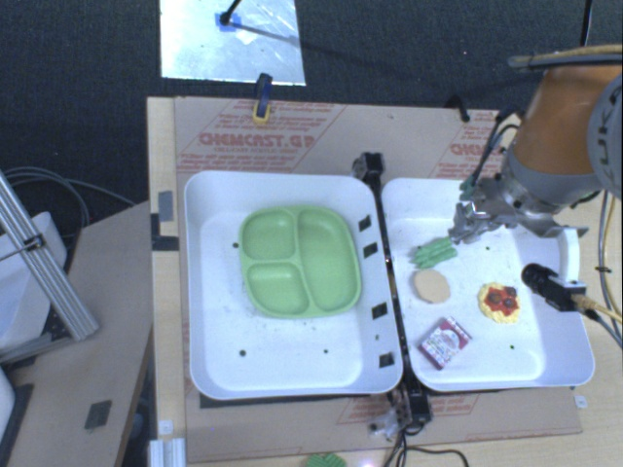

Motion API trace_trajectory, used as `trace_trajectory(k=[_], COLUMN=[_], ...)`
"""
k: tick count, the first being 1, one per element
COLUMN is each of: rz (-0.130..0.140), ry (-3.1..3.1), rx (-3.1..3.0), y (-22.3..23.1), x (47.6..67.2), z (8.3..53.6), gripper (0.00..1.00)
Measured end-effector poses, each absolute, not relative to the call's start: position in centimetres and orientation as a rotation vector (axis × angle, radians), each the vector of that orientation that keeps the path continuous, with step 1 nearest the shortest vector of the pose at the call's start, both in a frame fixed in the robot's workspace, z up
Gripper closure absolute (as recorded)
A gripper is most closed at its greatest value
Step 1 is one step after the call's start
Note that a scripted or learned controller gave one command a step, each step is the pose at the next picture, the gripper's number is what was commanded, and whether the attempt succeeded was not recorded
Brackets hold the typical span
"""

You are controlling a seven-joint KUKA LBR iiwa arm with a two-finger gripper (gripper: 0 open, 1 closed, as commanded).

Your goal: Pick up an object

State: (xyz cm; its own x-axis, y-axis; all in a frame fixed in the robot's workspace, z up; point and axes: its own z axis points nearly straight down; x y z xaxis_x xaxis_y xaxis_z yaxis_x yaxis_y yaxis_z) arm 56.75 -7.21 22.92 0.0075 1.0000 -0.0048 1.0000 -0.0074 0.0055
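**Robot arm lowered over the right bin, beside a green toy vegetable**

We look down at a slant on two shallow white bins sitting side by side on a bench. The left bin holds a pale green divided plate, lying flat near its middle. The right bin holds four small things: a green toy vegetable near the left wall, a round tan cookie just below it, a yellow and red toy food piece to the right, and a small red packet toward the near edge. The four lie apart from one another.

We see the grey arm with its orange band entering from the right. Its gripper hangs over the upper part of the right bin, just beside the right end of the green vegetable. We cannot tell how the gripper is set, and we see nothing lifted off the bin floor.
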Motion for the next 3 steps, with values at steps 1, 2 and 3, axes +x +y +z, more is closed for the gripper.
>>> trace_trajectory(k=[1, 2, 3], rz=[0.001, 0.005, 0.005], ry=[2.234, 2.215, 2.236], rx=[2.214, 2.220, 2.210], y=[-0.8, -5.5, 2.8], x=[55.8, 53.9, 53.4], z=[18.8, 24.2, 22.9], gripper=[1.00, 1.00, 1.00])
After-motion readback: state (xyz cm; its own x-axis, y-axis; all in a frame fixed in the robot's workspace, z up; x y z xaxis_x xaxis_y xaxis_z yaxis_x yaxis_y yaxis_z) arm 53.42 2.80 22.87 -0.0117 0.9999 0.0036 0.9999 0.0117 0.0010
